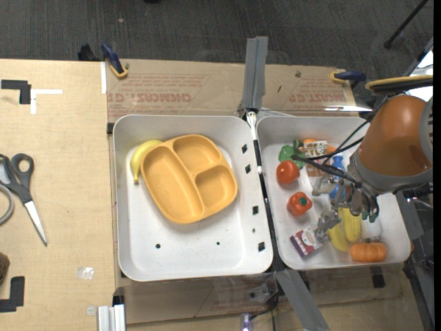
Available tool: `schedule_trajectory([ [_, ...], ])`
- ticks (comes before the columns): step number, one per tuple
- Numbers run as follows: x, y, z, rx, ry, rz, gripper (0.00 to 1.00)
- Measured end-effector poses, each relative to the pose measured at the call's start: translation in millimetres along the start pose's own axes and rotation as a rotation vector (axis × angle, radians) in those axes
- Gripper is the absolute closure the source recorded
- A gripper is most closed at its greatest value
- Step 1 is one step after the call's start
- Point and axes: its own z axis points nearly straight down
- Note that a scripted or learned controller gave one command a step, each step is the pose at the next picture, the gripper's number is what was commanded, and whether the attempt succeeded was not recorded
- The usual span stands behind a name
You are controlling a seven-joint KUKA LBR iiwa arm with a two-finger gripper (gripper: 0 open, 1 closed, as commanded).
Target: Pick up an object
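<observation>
My gripper [329, 221] sits low in the right bin [275, 185], at the lower right of the frame, directly above a yellow banana-like item [342, 234] and just beside a small dark packet [304, 243]. Jaw state: cannot be determined (the fingers are blurred against the clutter). No object is visibly between them. Right bin contents: a red tomato [287, 173] upper left, a red pepper [299, 203] below it, an orange item [368, 252] at the lower right corner, a carton [314, 147] near the top. Left bin [172, 254]: a yellow divided plate [187, 178] with a banana [140, 158] touching its upper-left edge.
</observation>
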Motion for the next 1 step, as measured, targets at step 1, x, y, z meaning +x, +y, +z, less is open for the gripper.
schedule_trajectory([
  [1,-71.0,37.5,-0.2,-0.002,-0.002,0.125,0.00],
])
